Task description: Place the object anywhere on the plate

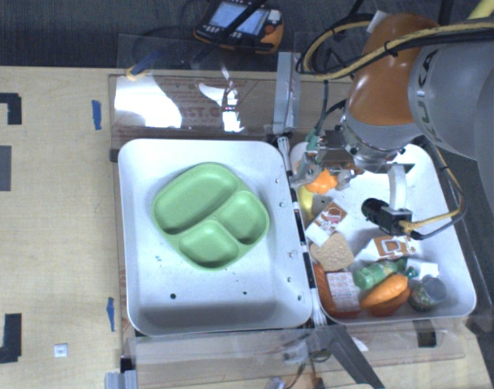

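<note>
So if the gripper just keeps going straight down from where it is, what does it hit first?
Most likely the small orange piece right beneath the gripper, at the left edge of the right bin. Depth is hard to judge from this slanted view, so it could already be touching.

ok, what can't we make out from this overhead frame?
- Hand: in the camera view the arm's wrist covers most of it, so its grip state is unreadable.
- Orange item under the hand: partly hidden, identity unclear.
- Toy pile in the right bin: items overlap, labels too small to read.
- Green plate: fully visible, three compartments.
</note>
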Controlling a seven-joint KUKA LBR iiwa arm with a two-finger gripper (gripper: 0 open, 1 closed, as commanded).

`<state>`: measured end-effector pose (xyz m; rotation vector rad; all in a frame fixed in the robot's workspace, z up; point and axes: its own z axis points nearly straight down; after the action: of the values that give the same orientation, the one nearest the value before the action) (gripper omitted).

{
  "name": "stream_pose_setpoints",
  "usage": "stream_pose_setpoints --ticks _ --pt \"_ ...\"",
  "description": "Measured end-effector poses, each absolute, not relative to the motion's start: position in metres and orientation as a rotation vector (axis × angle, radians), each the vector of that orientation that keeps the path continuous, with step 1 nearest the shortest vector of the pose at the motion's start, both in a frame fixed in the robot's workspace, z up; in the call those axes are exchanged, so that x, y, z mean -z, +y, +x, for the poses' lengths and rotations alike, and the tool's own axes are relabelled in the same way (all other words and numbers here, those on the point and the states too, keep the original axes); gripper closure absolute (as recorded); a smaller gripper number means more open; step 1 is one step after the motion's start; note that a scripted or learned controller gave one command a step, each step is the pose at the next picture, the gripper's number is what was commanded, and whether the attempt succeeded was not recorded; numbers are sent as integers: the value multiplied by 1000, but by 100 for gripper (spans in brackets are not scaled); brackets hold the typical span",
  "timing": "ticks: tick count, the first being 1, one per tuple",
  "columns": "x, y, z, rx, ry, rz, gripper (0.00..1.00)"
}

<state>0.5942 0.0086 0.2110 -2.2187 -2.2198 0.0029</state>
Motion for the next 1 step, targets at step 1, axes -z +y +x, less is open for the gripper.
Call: stream_pose_setpoints --ticks 1 --pt "-246 75 587 0 -2141 -2299 100"
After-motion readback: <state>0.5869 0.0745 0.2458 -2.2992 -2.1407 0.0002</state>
